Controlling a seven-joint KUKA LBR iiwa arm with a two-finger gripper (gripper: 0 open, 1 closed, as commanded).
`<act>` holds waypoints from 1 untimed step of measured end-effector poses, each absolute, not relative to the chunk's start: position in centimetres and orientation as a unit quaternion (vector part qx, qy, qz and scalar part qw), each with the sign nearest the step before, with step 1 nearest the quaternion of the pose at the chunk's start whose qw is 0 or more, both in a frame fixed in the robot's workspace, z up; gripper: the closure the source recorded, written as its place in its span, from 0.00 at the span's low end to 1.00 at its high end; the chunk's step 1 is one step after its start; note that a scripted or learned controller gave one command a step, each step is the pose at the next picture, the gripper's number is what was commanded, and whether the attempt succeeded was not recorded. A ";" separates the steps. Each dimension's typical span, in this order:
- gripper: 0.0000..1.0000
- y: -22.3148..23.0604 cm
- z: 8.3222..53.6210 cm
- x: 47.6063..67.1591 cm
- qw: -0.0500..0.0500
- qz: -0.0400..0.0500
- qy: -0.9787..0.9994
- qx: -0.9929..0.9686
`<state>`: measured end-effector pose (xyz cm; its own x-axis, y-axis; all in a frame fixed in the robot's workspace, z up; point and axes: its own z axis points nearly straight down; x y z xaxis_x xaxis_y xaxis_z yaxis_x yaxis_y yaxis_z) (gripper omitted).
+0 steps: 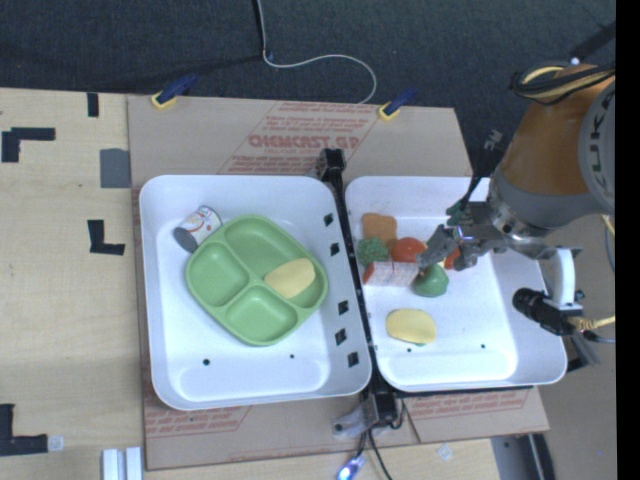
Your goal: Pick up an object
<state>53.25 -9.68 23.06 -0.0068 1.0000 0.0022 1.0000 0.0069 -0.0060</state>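
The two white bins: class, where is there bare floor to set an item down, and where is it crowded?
Left bin: bare strip along the near wall, below the green tray. Right bin: bare patch right of the yellow piece. Crowded: the right bin's far left, where the small items cluster by the gripper.

Two white bins (165, 368) (500, 363) are seen. One green divided plate (250, 308), two yellow pieces (292, 277) (411, 326) and one small cup (196, 228) are counted.
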 end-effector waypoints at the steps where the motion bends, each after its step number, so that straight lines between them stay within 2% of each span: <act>1: 1.00 -4.8 21.5 52.1 0.004 0.003 -0.709 -0.705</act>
